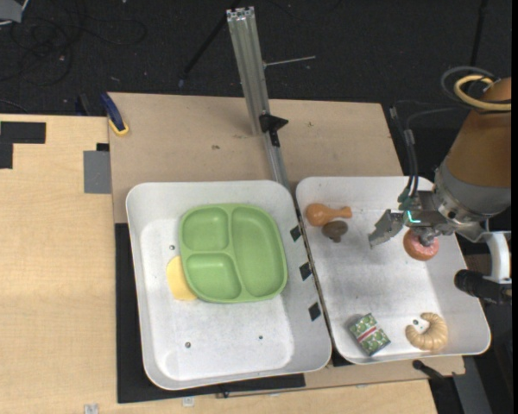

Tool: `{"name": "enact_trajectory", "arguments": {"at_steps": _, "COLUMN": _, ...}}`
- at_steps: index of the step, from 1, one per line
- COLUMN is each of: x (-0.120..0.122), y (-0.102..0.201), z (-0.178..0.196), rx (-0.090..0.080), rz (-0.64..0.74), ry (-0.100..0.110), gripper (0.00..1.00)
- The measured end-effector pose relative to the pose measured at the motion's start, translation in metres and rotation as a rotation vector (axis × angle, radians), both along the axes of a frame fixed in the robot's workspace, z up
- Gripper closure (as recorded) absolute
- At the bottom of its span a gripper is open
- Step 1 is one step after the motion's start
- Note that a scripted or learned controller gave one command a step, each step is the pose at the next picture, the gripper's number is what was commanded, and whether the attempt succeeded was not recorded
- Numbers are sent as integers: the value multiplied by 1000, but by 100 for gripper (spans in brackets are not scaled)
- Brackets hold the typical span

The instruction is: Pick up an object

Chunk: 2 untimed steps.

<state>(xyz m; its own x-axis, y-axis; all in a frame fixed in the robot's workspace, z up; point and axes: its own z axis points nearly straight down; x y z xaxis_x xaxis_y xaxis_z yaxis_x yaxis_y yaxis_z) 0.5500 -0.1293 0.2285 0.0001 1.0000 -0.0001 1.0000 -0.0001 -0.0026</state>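
Near right bin's (328, 317) far-right edge: gripper (403, 228) hovering, fingers spread apart, beside donut (421, 246).
Looking light, rigid, rounded; pinching across donut's rim.

My end effector (395, 223) hangs over the right bin (354, 274), whose middle is open floor I could pass through. Obstacles ring that space: the orange-and-brown toy (328, 218) at upper left, the pink ring (421, 245) just beside me, the green packet (368, 333) and croissant (427, 330) near the front wall. The green tray (233, 253) fills much of the left bin (216, 352).
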Motion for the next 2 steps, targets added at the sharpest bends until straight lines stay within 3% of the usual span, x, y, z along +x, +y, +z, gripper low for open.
{"name": "enact_trajectory", "arguments": {"at_steps": 1, "x": 0, "y": 0, "z": 0, "rx": 0, "rz": 0, "ry": -1, "gripper": 0}}
{"name": "enact_trajectory", "arguments": {"at_steps": 2, "x": -8, "y": -3, "z": -47, "rx": 2, "rz": 0, "ry": 5, "gripper": 0}}
